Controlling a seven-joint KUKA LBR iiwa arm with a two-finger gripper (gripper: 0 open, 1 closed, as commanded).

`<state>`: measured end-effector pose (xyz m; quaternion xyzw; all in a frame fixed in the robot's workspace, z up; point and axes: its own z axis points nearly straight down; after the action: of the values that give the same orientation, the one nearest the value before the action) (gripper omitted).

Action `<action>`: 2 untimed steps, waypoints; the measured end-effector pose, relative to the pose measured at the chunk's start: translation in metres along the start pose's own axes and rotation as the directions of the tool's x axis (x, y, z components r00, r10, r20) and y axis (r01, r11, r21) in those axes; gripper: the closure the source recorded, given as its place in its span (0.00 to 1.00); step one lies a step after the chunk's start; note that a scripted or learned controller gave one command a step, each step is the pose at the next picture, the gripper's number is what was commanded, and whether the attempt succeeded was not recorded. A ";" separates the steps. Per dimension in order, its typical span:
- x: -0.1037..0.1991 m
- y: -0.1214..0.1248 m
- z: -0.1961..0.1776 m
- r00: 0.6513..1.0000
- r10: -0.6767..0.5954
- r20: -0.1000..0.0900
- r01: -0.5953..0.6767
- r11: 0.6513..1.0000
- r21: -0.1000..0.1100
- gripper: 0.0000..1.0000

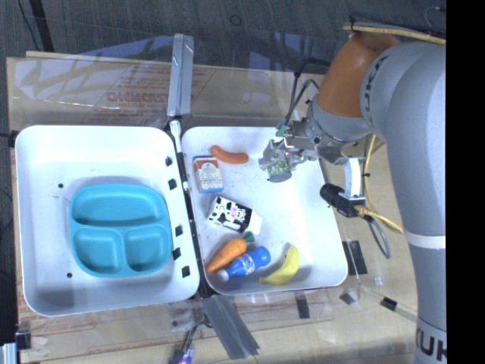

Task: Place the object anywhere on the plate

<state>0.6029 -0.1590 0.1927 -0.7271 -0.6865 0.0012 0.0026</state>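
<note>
A blue three-compartment plate (119, 228) lies in the left bin (45, 150) with nothing on it. My gripper (278, 165) hangs over the upper right part of the right bin (322, 241), right of a sausage (229, 155). The fingertips are small and blurred. Nothing shows between them. In the right bin also lie a small carton (208, 174), a black-and-white cow-patterned box (230, 214), a carrot (227, 254), a blue bottle (246, 264) and a banana (282, 266).
A metal divider (179, 82) runs between the bins at the top. The toys crowd the right bin's left and lower parts. Bare bin floor lies under and right of the gripper. The arm (394, 127) fills the right side.
</note>
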 end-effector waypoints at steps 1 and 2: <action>0.076 -0.052 0.002 0.996 -0.087 0.001 0.087 0.996 -0.001 1.00; 0.151 -0.110 0.003 0.970 -0.244 0.002 0.244 0.970 0.000 1.00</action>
<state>0.5017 -0.0015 0.1909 -0.6373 -0.7706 0.0014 0.0021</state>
